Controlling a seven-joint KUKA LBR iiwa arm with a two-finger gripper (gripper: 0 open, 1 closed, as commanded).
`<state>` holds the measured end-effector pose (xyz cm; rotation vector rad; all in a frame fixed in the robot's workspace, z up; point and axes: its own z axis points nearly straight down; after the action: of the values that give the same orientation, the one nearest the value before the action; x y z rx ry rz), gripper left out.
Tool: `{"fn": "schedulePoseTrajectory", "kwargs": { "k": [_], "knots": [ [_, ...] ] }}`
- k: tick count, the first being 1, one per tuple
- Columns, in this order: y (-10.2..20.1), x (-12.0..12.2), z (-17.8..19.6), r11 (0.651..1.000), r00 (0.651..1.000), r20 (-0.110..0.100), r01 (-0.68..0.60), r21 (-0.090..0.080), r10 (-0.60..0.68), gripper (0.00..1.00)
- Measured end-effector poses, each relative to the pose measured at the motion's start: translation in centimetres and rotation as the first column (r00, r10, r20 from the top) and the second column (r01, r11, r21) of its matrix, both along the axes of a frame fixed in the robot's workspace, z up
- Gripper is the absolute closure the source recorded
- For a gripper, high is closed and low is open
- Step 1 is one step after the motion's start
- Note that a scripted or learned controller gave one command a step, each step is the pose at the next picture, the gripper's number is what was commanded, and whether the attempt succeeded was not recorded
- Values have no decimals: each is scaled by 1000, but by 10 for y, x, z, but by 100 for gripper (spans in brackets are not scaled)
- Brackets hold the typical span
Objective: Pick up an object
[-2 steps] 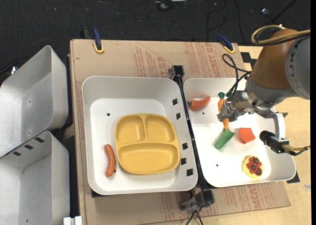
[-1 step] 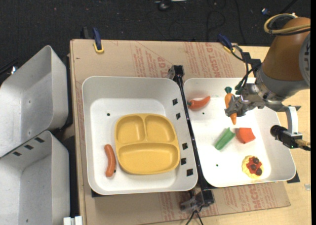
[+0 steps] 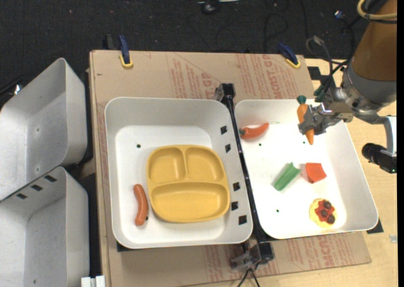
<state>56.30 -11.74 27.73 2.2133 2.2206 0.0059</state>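
A sausage [image 3: 140, 204] is laid just left of the divided plate [image 3: 187, 183] in the left bin [image 3: 120, 153]. Four food pieces are spread well right of the plate.

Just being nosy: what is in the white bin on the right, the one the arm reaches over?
In the right bin: a red chili pepper, a green piece, an orange-red block, a small pizza toy and a carrot at the gripper, which covers the floor beneath.
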Motion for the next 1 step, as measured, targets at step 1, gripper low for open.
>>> {"fn": "schedulePoseTrajectory", "kwargs": {
  "k": [1],
  "knots": [
    [0,1,19,1000,1000,-4,0,1,0,100]
  ]
}}
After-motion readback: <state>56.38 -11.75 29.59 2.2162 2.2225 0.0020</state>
